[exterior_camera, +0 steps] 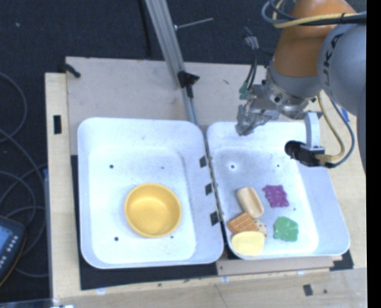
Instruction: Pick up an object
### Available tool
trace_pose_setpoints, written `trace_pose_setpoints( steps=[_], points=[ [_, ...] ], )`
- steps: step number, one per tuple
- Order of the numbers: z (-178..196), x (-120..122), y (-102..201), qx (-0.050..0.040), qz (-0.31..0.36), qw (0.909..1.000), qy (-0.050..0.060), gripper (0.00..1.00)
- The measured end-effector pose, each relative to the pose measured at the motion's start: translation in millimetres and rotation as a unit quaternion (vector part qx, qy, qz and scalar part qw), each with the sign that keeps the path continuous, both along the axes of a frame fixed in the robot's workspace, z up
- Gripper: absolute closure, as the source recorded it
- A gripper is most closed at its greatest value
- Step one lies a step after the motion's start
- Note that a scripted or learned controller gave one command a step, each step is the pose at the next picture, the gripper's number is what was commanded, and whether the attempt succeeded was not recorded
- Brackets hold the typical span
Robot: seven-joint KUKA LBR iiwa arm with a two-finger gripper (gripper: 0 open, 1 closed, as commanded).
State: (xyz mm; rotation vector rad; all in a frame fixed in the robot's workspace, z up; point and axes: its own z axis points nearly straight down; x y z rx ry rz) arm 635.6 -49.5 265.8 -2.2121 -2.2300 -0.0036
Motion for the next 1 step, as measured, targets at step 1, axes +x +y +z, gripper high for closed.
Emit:
trace_pose_setpoints(
  steps=[1],
  points=[
    [4.0,-1.0,49.9,-0.0002,0.0,1.0,0.0,1.0]
  ],
)
